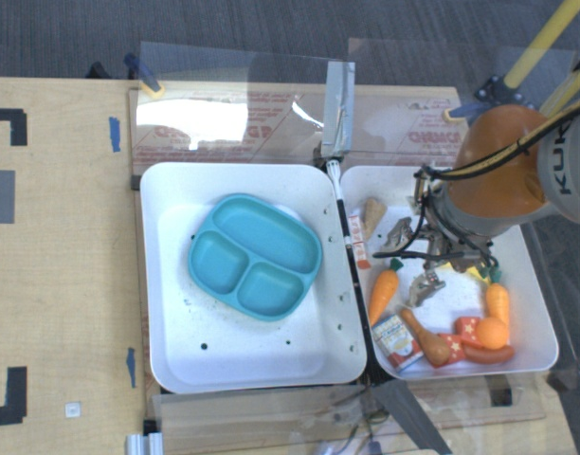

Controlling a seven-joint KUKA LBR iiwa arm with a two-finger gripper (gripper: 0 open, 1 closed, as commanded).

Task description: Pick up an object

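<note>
Several toys: crowd the right bin (pixel 541 297), the carrot (pixel 383 294) at 9 o'clock.
Gripper (pixel 425 286): hangs over bin centre beside the carrot; grip state cannot be told.
Carrot handling: likely light, stiff, slippery plastic; best pinched mid-body across its width.
Left bin (pixel 167 282): holds a blue divided plate (pixel 256 256).

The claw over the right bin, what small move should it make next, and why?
Probably a short, straight descent. The claw hangs in the right bin with nothing visibly between its fingers, just right of the carrot and above the drumstick. Lowering onto whichever toy lies directly beneath seems the likeliest route to a grasp.
</note>
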